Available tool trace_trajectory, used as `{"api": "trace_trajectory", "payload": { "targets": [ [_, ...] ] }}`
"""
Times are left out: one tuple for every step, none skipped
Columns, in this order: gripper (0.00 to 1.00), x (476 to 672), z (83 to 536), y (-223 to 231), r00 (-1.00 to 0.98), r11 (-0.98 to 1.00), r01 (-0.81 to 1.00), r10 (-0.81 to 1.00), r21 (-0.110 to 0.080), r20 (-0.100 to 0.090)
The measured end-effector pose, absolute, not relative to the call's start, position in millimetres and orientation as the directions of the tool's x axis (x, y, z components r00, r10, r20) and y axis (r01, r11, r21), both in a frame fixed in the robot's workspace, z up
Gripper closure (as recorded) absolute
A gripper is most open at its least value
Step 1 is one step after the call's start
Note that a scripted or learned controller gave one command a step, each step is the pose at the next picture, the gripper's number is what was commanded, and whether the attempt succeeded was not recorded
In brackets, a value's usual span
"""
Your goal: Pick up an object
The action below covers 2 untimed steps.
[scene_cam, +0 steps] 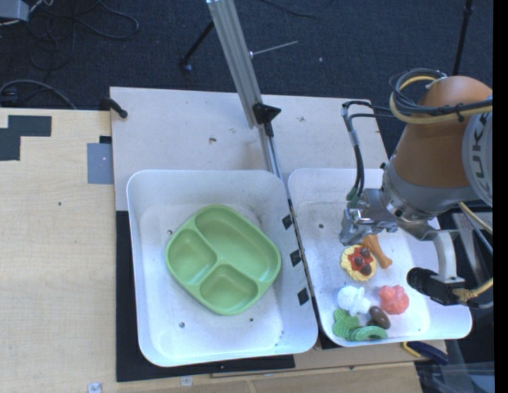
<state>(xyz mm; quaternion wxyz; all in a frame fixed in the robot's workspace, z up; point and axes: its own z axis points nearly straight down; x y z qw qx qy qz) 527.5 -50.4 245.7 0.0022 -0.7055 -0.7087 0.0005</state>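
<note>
the pale wooden bench carries two shallow white plastic bins side by side. the left bin holds a light green three-compartment plastic tray, lying flat near its middle. the right bin holds a small cluster of toy food toward its near right part.

the grey arm with the orange band reaches in from the right and hangs over the far part of that cluster. its two-finger metal gripper sits just above and to the left of the toys; i cannot tell whether it is apart or together, and nothing shows clamped in it.

the candidates for picking, by size: a round yellow toy tart with red berries on top, directly below the gripper; a pink-red rounded toy piece to the near right; a white knobbly toy like cauliflower; a green leafy toy piece at the near edge; a small orange carrot-like stick touching the tart's right side; and a small dark brown piece beside the white one.

as i judge it, the step in hand is the descent onto the tart, which lies nearest. to do it well, the gripper should centre over the tart rather than its left rim, straddle it clear of the orange stick, and go low enough to grip its sides, since a shallow pinch may slip off.
</note>
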Motion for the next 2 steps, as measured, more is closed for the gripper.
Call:
{"api": "trace_trajectory", "payload": {
  "targets": [
    [1.0, 540.5, 231.7, 4.8, -0.005, 0.005, 1.0, 1.0, -0.005, 0.002],
    [1.0, 551.4, 221.3, 55.8, -0.004, 0.004, 1.0, 1.0, -0.004, 0.001]
  ]
}}
